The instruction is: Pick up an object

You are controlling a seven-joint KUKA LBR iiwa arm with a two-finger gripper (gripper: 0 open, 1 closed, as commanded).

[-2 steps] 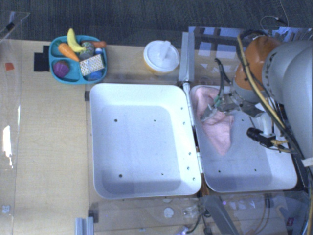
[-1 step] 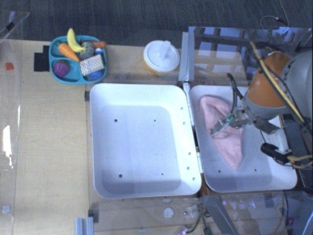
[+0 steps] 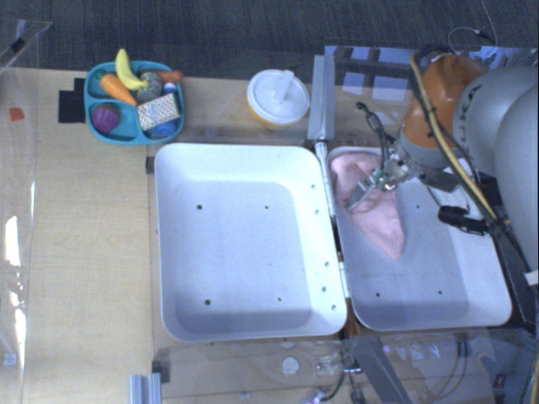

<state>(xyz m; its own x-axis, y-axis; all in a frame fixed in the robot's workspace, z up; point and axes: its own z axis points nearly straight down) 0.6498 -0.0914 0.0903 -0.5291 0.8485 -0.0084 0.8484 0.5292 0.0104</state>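
Observation:
A pink cloth [image 3: 381, 219] lies crumpled in the right white bin [image 3: 438, 293], along its left wall, stretching from the bin's far left corner toward the middle. My gripper [image 3: 364, 192] reaches in from the right and sits right over the upper part of the cloth, its tip down against the fabric. The grey arm with its orange band [image 3: 438, 91] rises behind it at the upper right.
The left white bin [image 3: 244, 242] stands beside the right one. Behind the bins, a blue tray of toy food [image 3: 135, 99] rests on the bench at the far left, and a white lidded cup [image 3: 278, 98] stands near the middle. Cables run along the arm at the right.

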